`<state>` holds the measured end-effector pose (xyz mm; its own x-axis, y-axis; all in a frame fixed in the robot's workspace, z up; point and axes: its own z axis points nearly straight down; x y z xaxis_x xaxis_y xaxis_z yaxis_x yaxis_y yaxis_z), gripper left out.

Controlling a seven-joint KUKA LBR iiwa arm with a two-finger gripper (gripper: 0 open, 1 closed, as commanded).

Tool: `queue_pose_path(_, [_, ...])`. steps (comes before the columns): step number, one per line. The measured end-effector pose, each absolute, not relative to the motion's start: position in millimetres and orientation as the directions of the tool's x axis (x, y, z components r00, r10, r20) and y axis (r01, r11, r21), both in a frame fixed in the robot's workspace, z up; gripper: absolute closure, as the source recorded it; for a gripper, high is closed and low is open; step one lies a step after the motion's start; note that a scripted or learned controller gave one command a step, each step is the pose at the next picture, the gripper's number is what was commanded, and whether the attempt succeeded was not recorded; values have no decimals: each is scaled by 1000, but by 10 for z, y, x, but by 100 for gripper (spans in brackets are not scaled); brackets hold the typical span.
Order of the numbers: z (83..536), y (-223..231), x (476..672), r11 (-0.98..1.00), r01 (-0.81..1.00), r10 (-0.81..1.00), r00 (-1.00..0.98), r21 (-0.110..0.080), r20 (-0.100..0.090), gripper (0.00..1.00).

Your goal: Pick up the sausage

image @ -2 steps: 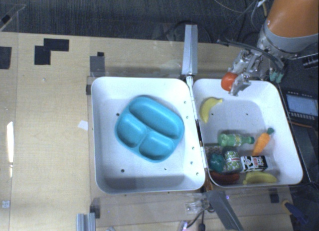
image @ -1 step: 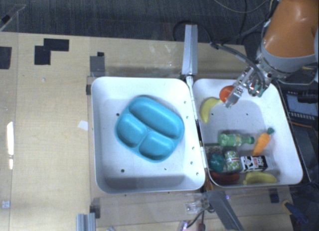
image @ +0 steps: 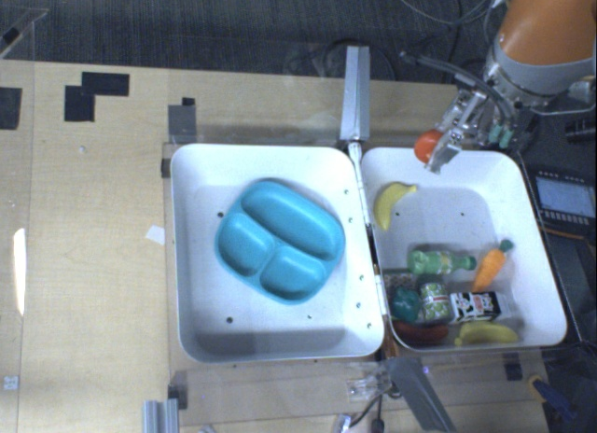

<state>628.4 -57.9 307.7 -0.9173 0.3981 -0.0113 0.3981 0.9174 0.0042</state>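
Observation:
My gripper (image: 438,151) hangs over the far rim of the right bin (image: 522,188), near its left corner. A small red-orange sausage (image: 426,146) shows end-on at the fingertips, lifted off the bin floor, and the fingers look shut on it. The silver fingers (image: 450,146) point down and to the left. The arm's orange band (image: 546,6) is at the top right, above the wrist.
The right bin also holds a yellow banana piece (image: 392,201), a green bottle (image: 440,260), a carrot (image: 491,268), a green can (image: 432,299), a black-and-white carton (image: 476,305), a banana (image: 485,333) and a dark red piece (image: 420,333). A blue divided plate (image: 280,240) lies in the left bin (image: 196,328).

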Motion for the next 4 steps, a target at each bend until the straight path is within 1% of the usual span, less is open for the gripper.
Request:
queue_pose_path(1, [2804,-971,6096,566,825,825,-566,5,-5,100])
queue_pose_path(2, [3317,-743,5835,735,678,678,-735,6,-9,100])
queue_pose_path(3, [3321,-323,6454,958,286,286,-958,4,-10,100])
queue_pose_path(4, [2351,-489,6067,994,-106,-106,-994,0,-10,100])
